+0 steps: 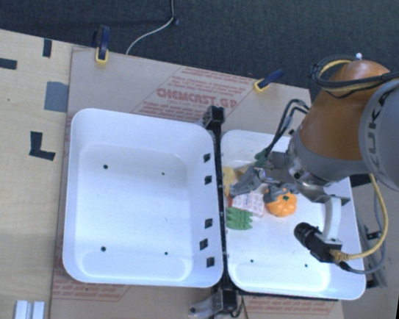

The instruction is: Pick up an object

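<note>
**Claw low over the clutter, pick not yet confirmed**

Claw point(254, 180) down in the right bin point(293, 280), at the upper left part of that bin, just right of the divider between the two bins. Grip state impossible to read from this slanted view, so no claim of a hold. Metal tip parts reaching toward a small pile of objects, touching or nearly touching the top of it; cannot tell which.

Directly under and beside the claw: a white packet with red print point(247, 202), lying flat and slightly crumpled. Just below it, a green leafy toy piece point(239, 220), touching the packet's lower edge. To the right, an orange pumpkin-like toy point(282, 205), round, glossy, with a small green stem, partly tucked under the wrist. A yellow bit point(230, 174) peeking out at the upper left of the pile.

Judged progress: approach done, descent apparently at or near grasp height; closing, lifting and clearing the bin all left to do.

Left bin point(134, 197) on the counter point(6, 163), well apart from the action.
</note>
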### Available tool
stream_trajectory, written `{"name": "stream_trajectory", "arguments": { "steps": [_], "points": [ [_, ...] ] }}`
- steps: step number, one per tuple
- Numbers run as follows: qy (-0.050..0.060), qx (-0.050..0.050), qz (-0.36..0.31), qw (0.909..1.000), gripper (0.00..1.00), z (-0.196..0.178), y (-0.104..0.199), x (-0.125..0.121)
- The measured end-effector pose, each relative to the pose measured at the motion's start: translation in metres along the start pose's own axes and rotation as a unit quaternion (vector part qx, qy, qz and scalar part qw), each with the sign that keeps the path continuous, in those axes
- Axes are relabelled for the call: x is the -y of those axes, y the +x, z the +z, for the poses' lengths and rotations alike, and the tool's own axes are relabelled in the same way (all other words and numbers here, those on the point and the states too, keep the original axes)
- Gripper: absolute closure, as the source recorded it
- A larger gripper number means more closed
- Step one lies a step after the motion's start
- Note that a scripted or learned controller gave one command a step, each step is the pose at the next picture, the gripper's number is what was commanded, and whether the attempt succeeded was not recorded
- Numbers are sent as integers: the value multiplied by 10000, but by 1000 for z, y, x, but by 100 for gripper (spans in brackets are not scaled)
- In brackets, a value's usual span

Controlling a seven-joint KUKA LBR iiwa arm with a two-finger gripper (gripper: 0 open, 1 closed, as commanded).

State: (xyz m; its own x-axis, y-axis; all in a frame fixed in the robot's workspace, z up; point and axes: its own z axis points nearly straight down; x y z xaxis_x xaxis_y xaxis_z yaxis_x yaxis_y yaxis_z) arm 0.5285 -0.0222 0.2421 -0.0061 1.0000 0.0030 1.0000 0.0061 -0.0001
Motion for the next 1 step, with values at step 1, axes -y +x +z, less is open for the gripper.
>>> {"name": "stream_trajectory", "arguments": {
  "steps": [1],
  "points": [
    [-6, 7, -13, 10000, 100, -26, 75, -9]
  ]
}}
